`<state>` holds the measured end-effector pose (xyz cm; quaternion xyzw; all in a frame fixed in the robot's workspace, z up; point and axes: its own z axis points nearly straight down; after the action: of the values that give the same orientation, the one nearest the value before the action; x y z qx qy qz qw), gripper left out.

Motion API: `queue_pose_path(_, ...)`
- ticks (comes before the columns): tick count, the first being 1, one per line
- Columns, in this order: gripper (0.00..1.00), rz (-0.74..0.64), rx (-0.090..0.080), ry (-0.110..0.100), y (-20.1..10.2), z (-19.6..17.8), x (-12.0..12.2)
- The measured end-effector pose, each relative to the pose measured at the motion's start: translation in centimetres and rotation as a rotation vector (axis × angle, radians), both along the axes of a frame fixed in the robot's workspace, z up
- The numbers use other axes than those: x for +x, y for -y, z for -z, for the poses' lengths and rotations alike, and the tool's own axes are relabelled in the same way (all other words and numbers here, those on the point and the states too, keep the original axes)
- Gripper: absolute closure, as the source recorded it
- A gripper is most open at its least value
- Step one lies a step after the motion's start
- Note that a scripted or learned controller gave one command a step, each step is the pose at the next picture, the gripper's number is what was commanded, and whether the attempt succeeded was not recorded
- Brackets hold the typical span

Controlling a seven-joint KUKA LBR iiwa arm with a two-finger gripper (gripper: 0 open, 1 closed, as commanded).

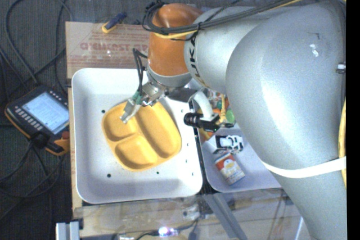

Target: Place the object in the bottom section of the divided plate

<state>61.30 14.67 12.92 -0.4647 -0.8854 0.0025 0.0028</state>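
Pincer [130,111] over the yellow divided plastic plate [142,136]

Whether its fingers are spread or pressed together, I cannot tell; plate lies in left white bin [90,121].

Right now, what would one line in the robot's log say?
arm: over left bin | gripper: above yellow divided plate's upper-left section | held object: cannot tell | bottom section: nothing in it | right bin: small items

- The gripper [130,111] hangs over the far-left section of the yellow divided plate [147,140].
- The plate lies in the left white bin [90,177].
- The right bin [256,177] holds 1 small carton [229,168].
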Motion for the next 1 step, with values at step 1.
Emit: queue_pose_path(1,0.0,0.163,0.002,0.016,-4.25,2.26,-10.54)
